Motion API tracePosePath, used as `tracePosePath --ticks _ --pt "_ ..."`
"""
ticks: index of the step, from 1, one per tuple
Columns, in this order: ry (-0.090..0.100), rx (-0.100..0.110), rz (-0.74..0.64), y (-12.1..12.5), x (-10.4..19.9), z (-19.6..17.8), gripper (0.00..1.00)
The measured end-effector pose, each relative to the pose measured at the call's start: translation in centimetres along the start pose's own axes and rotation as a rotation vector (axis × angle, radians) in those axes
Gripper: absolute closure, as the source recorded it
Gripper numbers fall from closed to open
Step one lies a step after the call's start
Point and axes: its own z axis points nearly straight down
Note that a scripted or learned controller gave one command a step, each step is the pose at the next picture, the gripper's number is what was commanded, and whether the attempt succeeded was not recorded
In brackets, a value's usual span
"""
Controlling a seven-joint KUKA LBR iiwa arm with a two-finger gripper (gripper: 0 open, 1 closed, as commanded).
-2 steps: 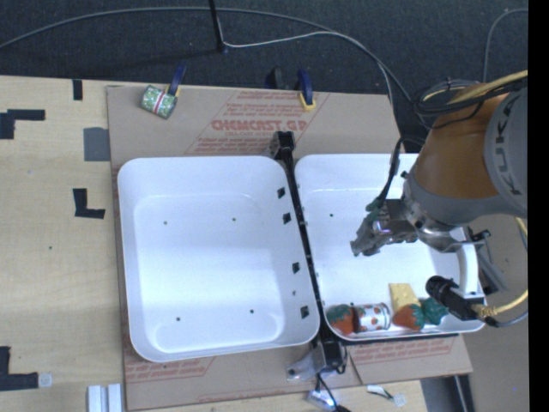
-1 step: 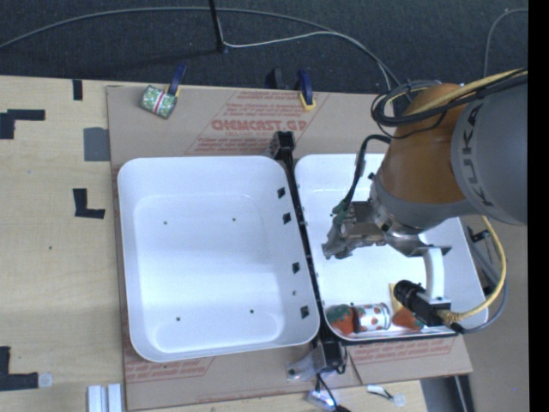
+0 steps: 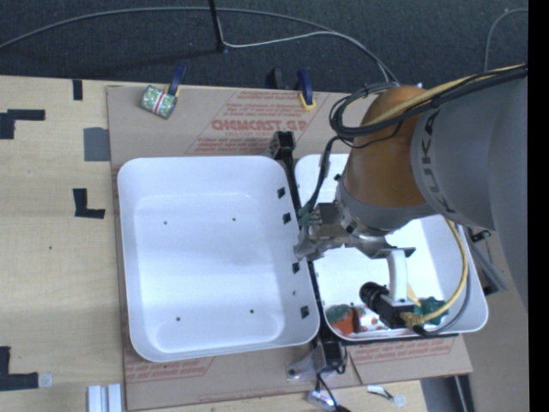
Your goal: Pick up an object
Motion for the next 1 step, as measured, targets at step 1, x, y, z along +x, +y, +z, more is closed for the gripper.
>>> tracePosePath --ticks 1 --pt "0.0 -0.001 0.0 -0.57 4.48 -0.08 1.0"
